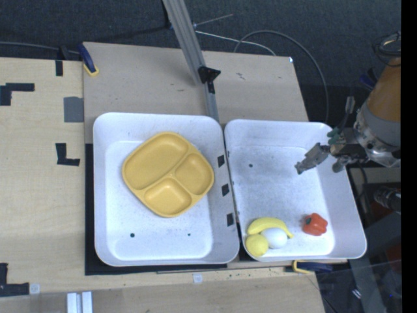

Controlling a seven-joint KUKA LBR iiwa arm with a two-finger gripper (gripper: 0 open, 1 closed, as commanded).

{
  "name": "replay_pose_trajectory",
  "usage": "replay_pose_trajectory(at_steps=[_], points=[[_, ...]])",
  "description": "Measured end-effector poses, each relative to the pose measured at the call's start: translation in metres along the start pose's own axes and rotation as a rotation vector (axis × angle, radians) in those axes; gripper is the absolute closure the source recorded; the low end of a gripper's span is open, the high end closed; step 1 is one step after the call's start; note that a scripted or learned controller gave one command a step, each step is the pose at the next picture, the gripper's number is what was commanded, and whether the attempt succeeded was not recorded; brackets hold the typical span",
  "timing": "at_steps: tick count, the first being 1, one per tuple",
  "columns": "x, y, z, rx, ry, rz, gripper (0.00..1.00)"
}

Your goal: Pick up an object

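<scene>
Grey two-finger gripper [323, 160] at the right of the camera view, poised over the upper right part of the right bin [339, 194]; its two dark fingers [309, 161] stand visibly parted and nothing lies between them. Behind it the arm's wrist, with the orange band [386, 96] above, enters from the right edge. Candidate objects lie grouped along the near wall of the right bin, well apart from the gripper: a small red pepper-shaped toy [315, 224] toward the right corner, and, to its left, a yellow banana [267, 225], a white egg-like ball [277, 238] and a yellow lemon-like ball [257, 244] clustered together and apparently touching. The left bin [104, 194] adjoins the right bin along a shared middle edge and contains a yellow three-compartment plate [168, 173], lying flat and turned at an angle. A grey metal post [186, 28] rises obliquely from the bench behind the bins.
</scene>
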State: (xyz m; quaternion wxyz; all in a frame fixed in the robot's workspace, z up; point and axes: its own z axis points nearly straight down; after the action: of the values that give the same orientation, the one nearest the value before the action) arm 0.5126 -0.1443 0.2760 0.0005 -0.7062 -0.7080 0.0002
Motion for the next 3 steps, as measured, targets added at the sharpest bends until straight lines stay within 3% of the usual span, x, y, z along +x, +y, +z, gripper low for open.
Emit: replay_pose_trajectory(at_steps=[1,3], points=[[0.000,0.000,0.000,0.000,0.000,0.000,0.00],[0.007,-0.009,0.106,0.005,0.000,0.002,0.00]])
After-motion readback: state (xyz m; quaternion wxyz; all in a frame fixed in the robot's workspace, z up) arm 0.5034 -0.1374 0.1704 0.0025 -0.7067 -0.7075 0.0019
